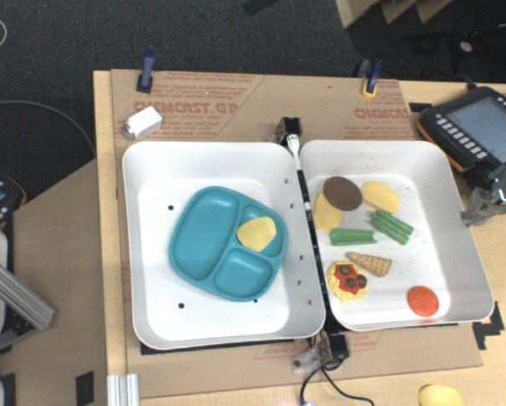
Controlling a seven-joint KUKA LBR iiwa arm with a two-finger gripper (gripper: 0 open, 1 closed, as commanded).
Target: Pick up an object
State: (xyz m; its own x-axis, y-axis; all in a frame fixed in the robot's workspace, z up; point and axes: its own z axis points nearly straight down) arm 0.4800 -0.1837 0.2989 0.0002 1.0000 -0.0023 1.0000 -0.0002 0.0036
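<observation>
Reading the brown board [236,104] behind the right bin [439,163], red block lettering runs across it. It appears to read "CHUMCAST", though the letters are faint and not certain. A second patch of the same print, farther along that board, is too washed out to read. No brand or label shows on the toy food.

The candidates for picking all lie inside the right bin:
- A dark brown disc [343,193] sits toward its far wall.
- A yellow lump [380,196] lies just beside the disc.
- A pale yellow piece [327,214] lies partly under the disc's near edge.
- Two green bean pods lie at mid-bin, one slanted [393,225] and one nearly level [353,236].
- A tan cone-shaped piece [370,263] lies nearer the front.
- A small round pizza [348,281] with red and dark spots touches the cone.
- An orange-red ball [422,300] rests alone in the front corner.

Beside the right bin, the left bin [151,227] holds a blue divided plate [211,244] with a yellow piece [256,233] in one compartment.

A grey metal part, taken for the gripper [488,200], stands outside the right bin's outer wall, over the counter [498,252]. It is well apart from every food item, with nothing seen in it. Whether it is open or closed cannot be told.
</observation>
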